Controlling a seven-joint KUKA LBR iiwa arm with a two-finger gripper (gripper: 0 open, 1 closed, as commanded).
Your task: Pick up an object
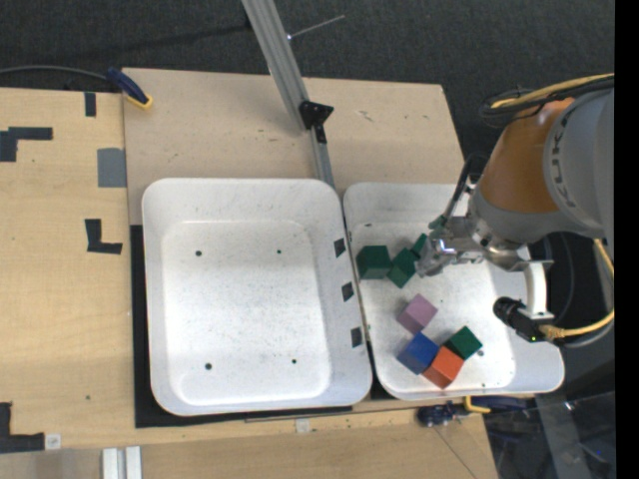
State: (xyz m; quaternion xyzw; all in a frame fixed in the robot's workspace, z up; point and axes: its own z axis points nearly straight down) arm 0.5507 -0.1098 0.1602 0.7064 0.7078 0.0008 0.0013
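Note:
The right bin (399, 208) holds several small blocks. A dark green cube (373, 261) lies near its left wall, with a second green block (404, 266) just to its right. Lower down sit a pale purple block (418, 313), a blue block (418, 351), an orange block (445, 366) and a small green block (464, 343). My gripper (431, 254) is low in this bin, right beside the second green block and apparently touching it. The grey arm with its orange band (519, 173) comes in from the right above the gripper.
The left bin (245, 297) lies beside the right one, their walls meeting in the middle. A slanted metal pole (285, 53) rises behind both bins. A black cable with a connector (519, 317) hangs over the right bin's right side.

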